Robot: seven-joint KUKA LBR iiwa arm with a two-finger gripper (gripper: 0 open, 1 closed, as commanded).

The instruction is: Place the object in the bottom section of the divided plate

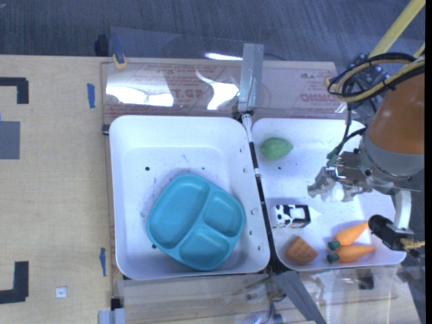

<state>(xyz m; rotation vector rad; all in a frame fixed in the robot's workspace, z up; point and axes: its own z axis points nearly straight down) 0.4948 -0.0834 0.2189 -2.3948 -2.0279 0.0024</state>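
1. Left bin (128,181): white, shallow. Holds one blue divided plate (196,219), three sections, sitting low-centre and turned at a slant. All sections bare.
2. Right bin (307,147): white, shallow. Contents, four loose items, listed below.
3. Green rounded item (275,148): upper left of right bin, well apart from the rest.
4. Black-and-white block (291,214), cow-patterned: lying by the bin's left wall, near the divider between bins.
5. Brown-orange lump (300,250), bread-like: bottom edge of right bin, just below the cow block.
6. Toy carrots (353,243), two, orange w/ green tops: bottom right, lying side by side, touching.
7. Gripper (335,187): over mid-right of right bin, on grey arm w/ orange band. Fingers pale against the white floor; whether jaws are spread or pressed together, cannot tell. Nothing visibly between them.
8. Task item: not named in the task, so which of the four it is, cannot tell. None is on the plate; all are in right bin.
9. Step in hand (judgement): pick stage, approx. start of task. Transfer not yet begun.
10. Next move calls for (judgement): settle on one item, descend square over it, get a firm pinch, lift clear of the bin wall, carry across divider to left bin, release over plate's bottom section, the one nearest the bin's lower edge.
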